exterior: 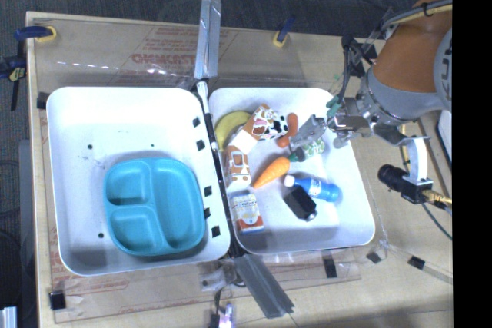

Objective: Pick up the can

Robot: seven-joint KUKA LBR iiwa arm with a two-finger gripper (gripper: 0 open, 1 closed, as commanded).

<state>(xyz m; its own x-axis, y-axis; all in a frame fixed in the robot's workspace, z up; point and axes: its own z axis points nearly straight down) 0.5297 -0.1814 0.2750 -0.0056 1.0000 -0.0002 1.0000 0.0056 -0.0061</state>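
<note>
Right bin (350, 230), near to far: a juice carton (247, 211) at the front; behind it a black can (300, 203) touching a blue bottle (317, 188); then a carrot (270, 172) and a small carton (237, 164); farthest, a banana (229, 124) and a cow-patterned toy (267, 122). The end effector (310, 140) hangs beyond the bottle, over the clutter; its finger state cannot be told. Left bin (69, 165) holds a blue tray (154, 204).

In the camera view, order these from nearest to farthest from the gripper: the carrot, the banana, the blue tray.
1. Carrot, in the right bin, just lower-left of the gripper.
2. Banana, at the right bin's left wall.
3. Blue tray, in the left bin.
</note>
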